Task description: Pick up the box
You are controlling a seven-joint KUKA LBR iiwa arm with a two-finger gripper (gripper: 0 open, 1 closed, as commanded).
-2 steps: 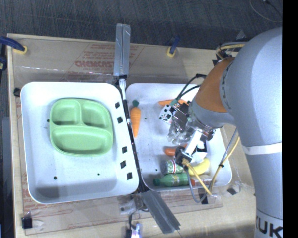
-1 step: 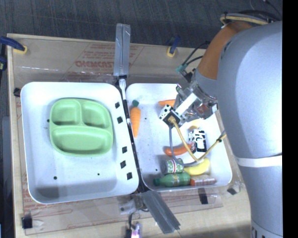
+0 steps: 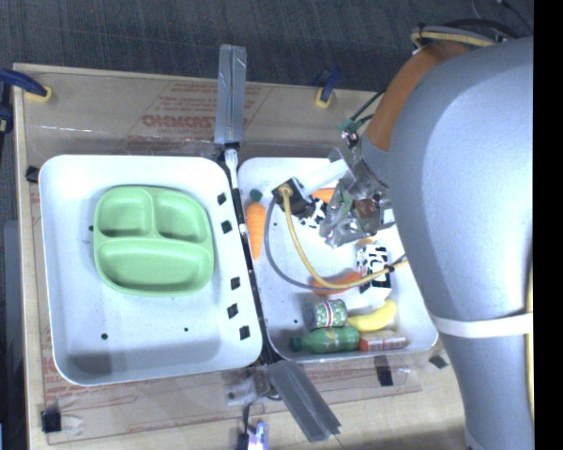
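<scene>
My gripper (image 3: 345,216) hangs low over the upper middle of the right bin (image 3: 280,337), under the big grey arm. A small white box with black patches (image 3: 373,259) lies just below and to the right of it, partly hidden by the arm. Another black-and-white piece (image 3: 310,209) sits right at the gripper's left side, with something orange (image 3: 325,195) behind it. Nothing can be made out between the gripper's tips.
In the right bin are a carrot (image 3: 254,228) by the left wall, a can (image 3: 330,312), a banana (image 3: 375,317), a green bottle (image 3: 327,340) and a thin red packet (image 3: 387,343) along the front. A yellow-and-black cable (image 3: 300,247) loops across it. The left bin holds a green divided plate (image 3: 155,240).
</scene>
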